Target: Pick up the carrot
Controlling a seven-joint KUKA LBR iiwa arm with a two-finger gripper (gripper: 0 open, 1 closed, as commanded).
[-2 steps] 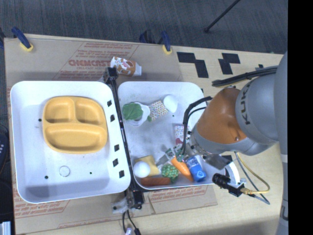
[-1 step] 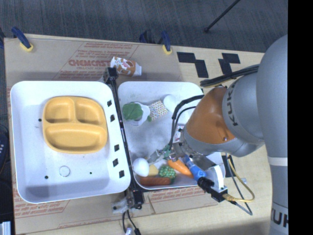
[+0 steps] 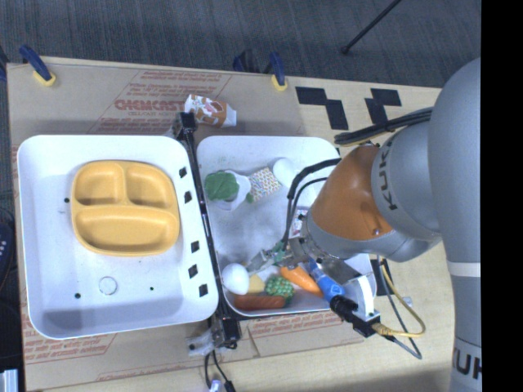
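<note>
One carrot (image 3: 299, 279), orange and tapered, lies by the near edge of the right bin (image 3: 245, 149), crowded by an egg (image 3: 236, 278) and a sausage (image 3: 260, 302).
Just above it hangs the gripper (image 3: 288, 257); whether open or closed cannot be told. A clean pick likely needs a straight descent astride the carrot's narrow width, clear of its neighbours.

The left bin (image 3: 33, 243) holds a divided tray (image 3: 125, 206). In the right bin (image 3: 245, 149), the carrot (image 3: 299, 279) lies near the front wall, right of an egg (image 3: 236, 278), with broccoli (image 3: 221, 186) behind.
</note>
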